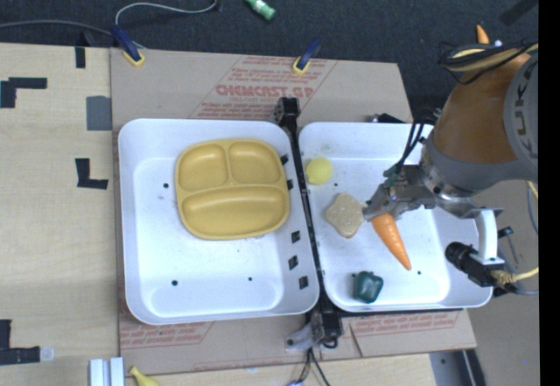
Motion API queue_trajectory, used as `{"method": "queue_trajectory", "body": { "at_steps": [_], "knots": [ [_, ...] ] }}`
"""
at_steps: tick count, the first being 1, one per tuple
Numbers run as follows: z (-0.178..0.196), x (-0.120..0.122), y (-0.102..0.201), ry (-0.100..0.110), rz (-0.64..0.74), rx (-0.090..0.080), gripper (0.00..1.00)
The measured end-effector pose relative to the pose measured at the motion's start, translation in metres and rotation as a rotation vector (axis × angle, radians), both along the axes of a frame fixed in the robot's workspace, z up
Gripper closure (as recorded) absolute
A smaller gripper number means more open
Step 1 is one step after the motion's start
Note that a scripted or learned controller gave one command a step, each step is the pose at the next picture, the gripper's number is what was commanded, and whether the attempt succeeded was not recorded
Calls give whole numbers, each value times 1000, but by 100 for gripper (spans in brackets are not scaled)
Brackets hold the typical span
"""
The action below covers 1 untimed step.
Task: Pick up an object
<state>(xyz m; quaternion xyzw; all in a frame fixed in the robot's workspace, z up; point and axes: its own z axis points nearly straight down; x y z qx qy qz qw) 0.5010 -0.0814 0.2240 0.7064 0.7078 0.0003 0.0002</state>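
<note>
Nearest in right bin: green bell pepper toy. Then orange carrot, thick end touching gripper tips; fingers' state impossible to tell. Beside, beige bread-like lump. Farther, yellow ball. In left bin: yellow divided plate.

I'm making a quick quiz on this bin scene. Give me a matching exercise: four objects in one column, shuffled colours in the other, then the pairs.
Things:
1. divided tray
2. carrot
3. pepper toy
4. ball

Colours:
A. orange
B. dark green
C. bright yellow
D. mustard yellow

Pairs: 1-D, 2-A, 3-B, 4-C
</note>
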Motion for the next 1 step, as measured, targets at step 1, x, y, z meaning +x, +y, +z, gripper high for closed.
{"method": "queue_trajectory", "body": {
  "at_steps": [1],
  "knots": [
    [26,2,64,1,1,0,100]
  ]
}}
